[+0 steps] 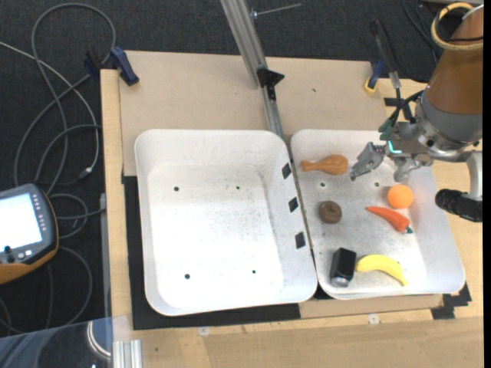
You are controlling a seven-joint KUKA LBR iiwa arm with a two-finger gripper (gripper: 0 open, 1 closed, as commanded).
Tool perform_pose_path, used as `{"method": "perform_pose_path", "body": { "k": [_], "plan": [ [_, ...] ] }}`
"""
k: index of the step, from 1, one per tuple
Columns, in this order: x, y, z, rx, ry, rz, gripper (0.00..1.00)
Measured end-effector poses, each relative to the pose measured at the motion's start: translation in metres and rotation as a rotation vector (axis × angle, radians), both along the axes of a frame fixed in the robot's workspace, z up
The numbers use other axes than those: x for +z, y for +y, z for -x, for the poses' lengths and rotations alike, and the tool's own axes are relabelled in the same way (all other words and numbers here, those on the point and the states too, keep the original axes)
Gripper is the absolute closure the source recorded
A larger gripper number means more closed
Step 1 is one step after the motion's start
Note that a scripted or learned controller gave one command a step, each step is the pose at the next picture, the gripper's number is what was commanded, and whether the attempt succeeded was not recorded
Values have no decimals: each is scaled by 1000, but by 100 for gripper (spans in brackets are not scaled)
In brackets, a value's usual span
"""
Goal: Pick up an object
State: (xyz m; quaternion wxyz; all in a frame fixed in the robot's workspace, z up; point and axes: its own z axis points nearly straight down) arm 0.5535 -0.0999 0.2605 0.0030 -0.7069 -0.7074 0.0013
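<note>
Its pincer (386, 162) spread wide and empty above the right bin (445, 261), the arm hangs near a drumstick (325, 165) — probably light, rigid plastic — best gripped across its narrow shank.

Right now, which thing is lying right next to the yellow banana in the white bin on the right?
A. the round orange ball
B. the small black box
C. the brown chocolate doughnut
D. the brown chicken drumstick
B. The small black box lies just left of the yellow banana near the front edge of the right white bin; the drumstick, ball and doughnut all sit farther back.
</note>
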Motion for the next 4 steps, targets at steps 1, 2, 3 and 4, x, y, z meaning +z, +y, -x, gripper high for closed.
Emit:
{"method": "perform_pose_path", "body": {
  "k": [1, 2, 3, 4],
  "plan": [
    [2, 0, -1, 0, -4, 1, 0],
    [-40, 2, -3, -1, -1, 1, 0],
    [-100, 9, -5, -1, 2, 0, 0],
    [-163, 5, -1, -2, 4, 0, 0]
  ]
}}
